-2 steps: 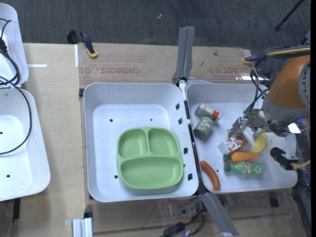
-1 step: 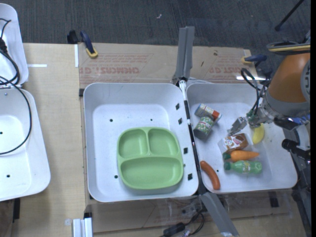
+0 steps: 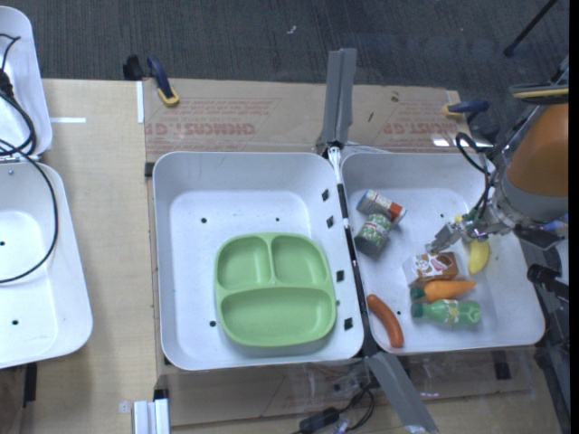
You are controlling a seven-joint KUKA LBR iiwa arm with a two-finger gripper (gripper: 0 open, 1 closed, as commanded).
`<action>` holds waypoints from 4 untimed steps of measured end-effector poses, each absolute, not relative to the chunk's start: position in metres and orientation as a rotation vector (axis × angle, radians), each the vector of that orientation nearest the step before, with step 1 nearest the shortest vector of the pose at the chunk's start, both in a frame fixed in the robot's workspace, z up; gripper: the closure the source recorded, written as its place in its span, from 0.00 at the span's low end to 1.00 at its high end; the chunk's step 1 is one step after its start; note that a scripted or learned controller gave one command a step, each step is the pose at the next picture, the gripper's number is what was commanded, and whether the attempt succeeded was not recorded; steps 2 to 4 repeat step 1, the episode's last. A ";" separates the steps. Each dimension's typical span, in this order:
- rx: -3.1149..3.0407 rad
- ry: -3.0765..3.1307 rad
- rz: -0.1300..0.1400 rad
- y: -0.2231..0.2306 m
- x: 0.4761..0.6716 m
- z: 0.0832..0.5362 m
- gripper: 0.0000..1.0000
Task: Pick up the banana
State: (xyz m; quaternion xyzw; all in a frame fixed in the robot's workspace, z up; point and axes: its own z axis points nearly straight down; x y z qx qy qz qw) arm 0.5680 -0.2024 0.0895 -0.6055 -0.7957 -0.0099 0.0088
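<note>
Yellow banana (image 3: 478, 257) lies partly hidden under the pincer (image 3: 463, 231), whose grip state I cannot tell.

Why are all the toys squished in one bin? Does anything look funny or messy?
Nothing looks broken or spilled. The right bin is a jumble: two cans lie tipped over, and the carrot, green bottle, sausage and banana lie scattered. The gripper is beside the banana. The green plate sits neatly in the left bin.
</note>
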 end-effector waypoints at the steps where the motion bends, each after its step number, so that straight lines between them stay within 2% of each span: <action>1: -1.903 -2.490 -0.016 -0.209 0.568 0.096 1.00; 4: -1.903 -2.490 -0.016 -0.209 0.568 0.096 1.00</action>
